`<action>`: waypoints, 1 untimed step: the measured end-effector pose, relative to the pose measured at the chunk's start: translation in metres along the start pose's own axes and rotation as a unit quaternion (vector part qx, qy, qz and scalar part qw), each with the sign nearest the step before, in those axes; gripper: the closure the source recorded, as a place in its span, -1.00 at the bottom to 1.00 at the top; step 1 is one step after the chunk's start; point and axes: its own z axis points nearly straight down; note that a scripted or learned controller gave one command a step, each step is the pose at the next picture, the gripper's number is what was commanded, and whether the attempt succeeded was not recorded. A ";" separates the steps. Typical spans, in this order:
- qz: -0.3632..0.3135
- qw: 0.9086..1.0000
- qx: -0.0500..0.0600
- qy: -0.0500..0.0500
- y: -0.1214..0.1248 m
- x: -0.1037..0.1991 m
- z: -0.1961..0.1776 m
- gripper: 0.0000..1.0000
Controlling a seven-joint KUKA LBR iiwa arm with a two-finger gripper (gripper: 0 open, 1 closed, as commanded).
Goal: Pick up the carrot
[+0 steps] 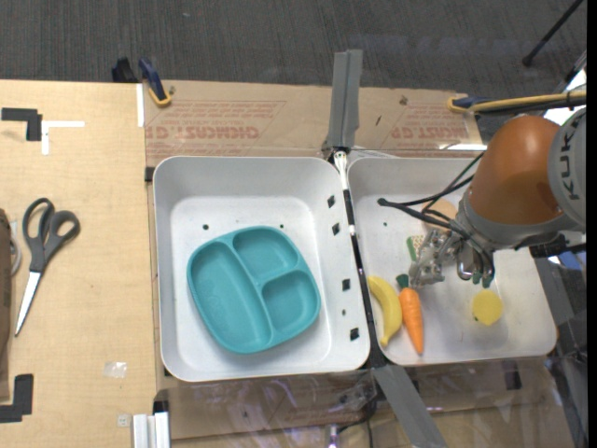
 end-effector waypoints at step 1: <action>0.027 1.000 0.000 -0.001 0.042 0.045 -0.100 1.00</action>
